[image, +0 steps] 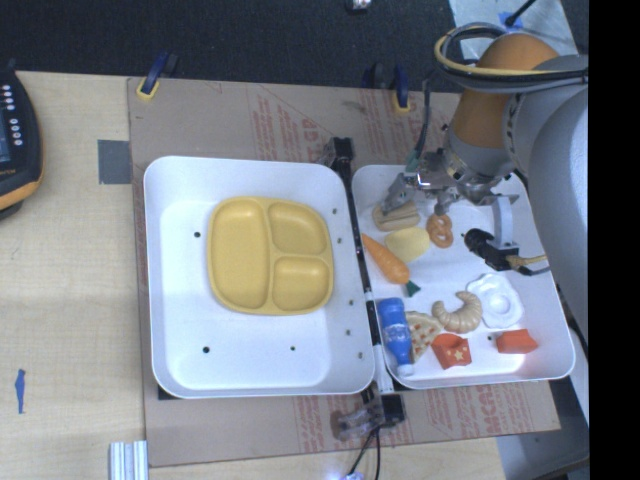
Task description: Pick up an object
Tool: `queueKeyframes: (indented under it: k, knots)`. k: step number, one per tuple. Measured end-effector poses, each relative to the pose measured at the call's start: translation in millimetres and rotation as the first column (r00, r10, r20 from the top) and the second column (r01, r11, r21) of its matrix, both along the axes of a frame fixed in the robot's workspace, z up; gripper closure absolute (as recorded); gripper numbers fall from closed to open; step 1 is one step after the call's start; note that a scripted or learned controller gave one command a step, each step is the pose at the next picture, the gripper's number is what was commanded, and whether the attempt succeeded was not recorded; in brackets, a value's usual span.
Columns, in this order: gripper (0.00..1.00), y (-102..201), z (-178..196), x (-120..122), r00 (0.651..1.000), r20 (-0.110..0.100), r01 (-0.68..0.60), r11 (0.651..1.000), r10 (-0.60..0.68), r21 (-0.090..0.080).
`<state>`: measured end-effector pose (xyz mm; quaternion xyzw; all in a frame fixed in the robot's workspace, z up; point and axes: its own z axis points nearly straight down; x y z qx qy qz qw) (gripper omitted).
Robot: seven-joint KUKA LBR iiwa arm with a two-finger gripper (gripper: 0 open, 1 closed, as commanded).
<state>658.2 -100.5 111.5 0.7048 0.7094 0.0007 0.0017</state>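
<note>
Several small toy foods are seen in the right bin (560,368): an orange carrot (386,258) by its left wall, a pale yellow chunk (406,244) just beside the carrot, a brown pretzel (439,230), a tan croissant (462,311), a white fried egg (496,301), a pizza slice (423,331), two red pieces (451,351) near the near wall, and a blue tube (394,331) lying along the left wall. A tan wedge-shaped item (398,213) lies at the far left of that bin, directly beneath the gripper (425,184). Whether the fingers are released or clenched cannot be told, since they are small and blurred against the metal parts; no object is seen between them. A yellow divided plate (270,255) rests in the left bin (175,358). The arm (495,88) is cut off at the right. Faint red print on the cardboard sheet (250,108) over the bench (60,298) cannot be read. A black and orange device (15,138) is cut off at the left edge.
</note>
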Motion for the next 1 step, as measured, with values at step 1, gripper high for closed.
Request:
queueKeyframes:
  k: [1]
  knots:
    - [0.00,-54.7,28.4,-26.0,1.000,-0.007,0.008,1.000,-0.008,-0.001]
